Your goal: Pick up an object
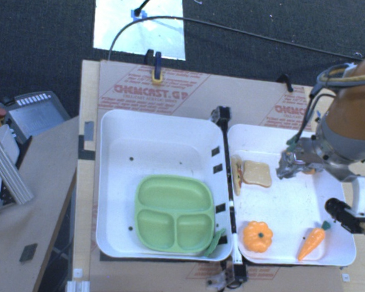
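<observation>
Hovering over the upper part of the right bin, my gripper hangs from a grey wrist with the orange band above it, the arm entering from the right side of the camera view. Whether it is wide or narrow I cannot tell from this slanted angle; nothing is seen held in it.

Just left of my gripper, near but apart from it, lies a toast slice, flat on the bin floor. A second flat food piece, layered like a sandwich half, stands on edge between the toast and the bin's left wall; its exact make is hard to read.

Toward the near rim of the same bin sit a small orange pumpkin, upright, and a carrot, lying tilted with its green top pointing up and right. These two are well apart from one another and from my gripper.

A black block on my arm's fittings overhangs the bin's right rim, just above the carrot top.

Beside this bin, the left bin holds a green divided plate with three compartments, resting in its near half. Both bins lie on a cardboard sheet.
</observation>
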Tool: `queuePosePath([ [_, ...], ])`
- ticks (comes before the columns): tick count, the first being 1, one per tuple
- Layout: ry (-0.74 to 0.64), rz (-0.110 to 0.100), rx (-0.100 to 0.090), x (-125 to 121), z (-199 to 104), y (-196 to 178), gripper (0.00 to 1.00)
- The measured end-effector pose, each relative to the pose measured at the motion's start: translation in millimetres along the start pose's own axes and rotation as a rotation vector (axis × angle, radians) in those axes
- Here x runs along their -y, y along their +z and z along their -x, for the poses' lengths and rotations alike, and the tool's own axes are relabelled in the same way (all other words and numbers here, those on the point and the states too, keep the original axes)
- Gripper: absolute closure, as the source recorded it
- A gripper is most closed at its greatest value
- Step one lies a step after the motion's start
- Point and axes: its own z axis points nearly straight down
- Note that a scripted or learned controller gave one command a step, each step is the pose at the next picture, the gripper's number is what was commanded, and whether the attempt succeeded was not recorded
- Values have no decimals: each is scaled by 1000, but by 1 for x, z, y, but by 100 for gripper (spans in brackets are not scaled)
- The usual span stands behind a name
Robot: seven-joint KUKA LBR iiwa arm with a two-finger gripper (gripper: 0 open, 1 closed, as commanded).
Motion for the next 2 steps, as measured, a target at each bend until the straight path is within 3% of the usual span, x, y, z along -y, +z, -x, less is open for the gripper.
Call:
queuePosePath([
  [2, 0, -2, -1, -37, -97, 32, 100],
])
